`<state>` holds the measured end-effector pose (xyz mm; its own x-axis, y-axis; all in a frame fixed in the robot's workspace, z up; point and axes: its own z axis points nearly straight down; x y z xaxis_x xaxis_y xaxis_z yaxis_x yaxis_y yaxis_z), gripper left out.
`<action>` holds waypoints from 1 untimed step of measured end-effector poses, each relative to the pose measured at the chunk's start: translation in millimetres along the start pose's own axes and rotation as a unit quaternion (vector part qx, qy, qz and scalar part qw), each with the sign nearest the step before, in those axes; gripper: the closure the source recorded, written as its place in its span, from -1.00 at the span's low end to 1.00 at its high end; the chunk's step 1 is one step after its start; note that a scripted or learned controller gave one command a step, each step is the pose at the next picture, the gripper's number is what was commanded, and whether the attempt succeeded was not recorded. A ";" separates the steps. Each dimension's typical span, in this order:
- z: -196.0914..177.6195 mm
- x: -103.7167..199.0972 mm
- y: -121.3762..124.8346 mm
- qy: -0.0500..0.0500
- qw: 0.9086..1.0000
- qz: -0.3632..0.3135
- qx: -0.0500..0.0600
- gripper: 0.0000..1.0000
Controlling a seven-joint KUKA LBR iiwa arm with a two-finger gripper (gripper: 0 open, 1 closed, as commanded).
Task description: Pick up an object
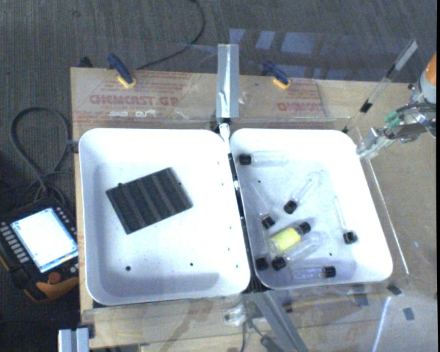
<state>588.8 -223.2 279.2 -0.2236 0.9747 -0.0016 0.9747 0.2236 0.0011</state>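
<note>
**A:** Where was the gripper [409, 120] at that point?

**B:** At the right edge of the view, beyond the right bin's [367, 196] far corner and well apart from anything in it. I couldn't tell how it was set; it was too small and cluttered there to read.

**A:** So nothing was held?

**B:** Nothing showed in it. The approach step looked not yet begun.

**A:** What was there to pick?

**B:** The right bin held a scatter of clear tubes with black caps, and one yellow-filled tube [289, 237] near the middle, lying almost touching its neighbours. A lone clear tube [302, 193] lay slantwise a little above it, with more room around it. The left bin [88, 196] held a flat dark ribbed block [148, 199].

**A:** Which would you have gone for?

**B:** The slanted tube, I'd judge. Come down straight over its middle, turned so the closing ran across its length. Clear tubes roll, so a centred, square pinch mattered. The flat block looked too wide and low to pinch.
</note>
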 end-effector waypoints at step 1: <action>77.8 67.0 -26.3 0.001 0.998 -0.066 0.001 -1.00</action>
<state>548.3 -163.9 201.2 -0.3496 0.9369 0.0013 0.9369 0.3496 -0.0003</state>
